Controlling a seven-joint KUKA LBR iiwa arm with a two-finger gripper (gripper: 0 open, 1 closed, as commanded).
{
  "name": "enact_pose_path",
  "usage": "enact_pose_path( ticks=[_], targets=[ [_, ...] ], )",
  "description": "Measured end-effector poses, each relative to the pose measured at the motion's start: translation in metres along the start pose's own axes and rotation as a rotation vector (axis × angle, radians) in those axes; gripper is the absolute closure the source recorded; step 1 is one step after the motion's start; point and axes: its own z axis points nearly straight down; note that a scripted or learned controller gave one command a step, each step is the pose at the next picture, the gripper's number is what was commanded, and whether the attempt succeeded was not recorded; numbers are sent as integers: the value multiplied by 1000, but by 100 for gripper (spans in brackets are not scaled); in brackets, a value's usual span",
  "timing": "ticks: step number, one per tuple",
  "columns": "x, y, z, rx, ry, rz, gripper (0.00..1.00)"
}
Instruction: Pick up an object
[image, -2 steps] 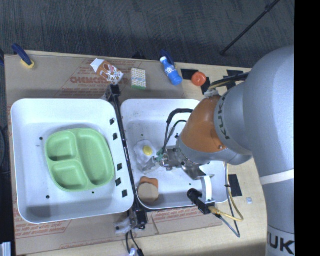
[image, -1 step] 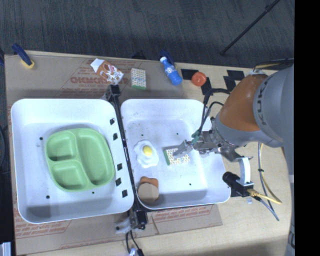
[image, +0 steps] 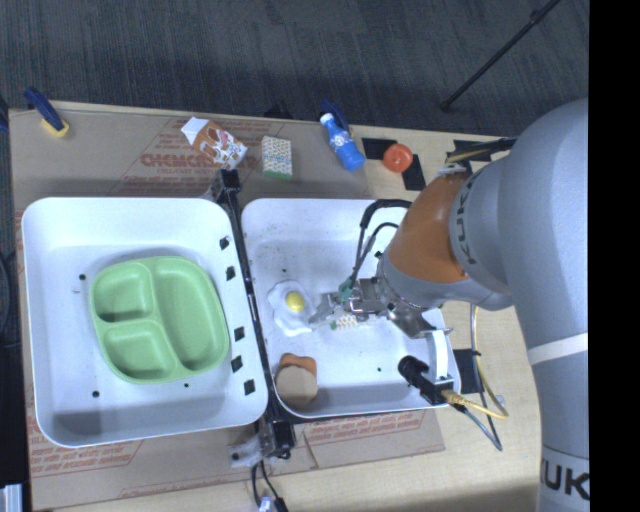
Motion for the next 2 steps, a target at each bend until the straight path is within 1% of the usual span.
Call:
enact_pose_path(
  ticks=[1, 2],
  targets=[
    [32, 63, -1, -7, -1, -1, 0],
    [31, 63, -12, -7, -2, -4, 100]
  ],
)
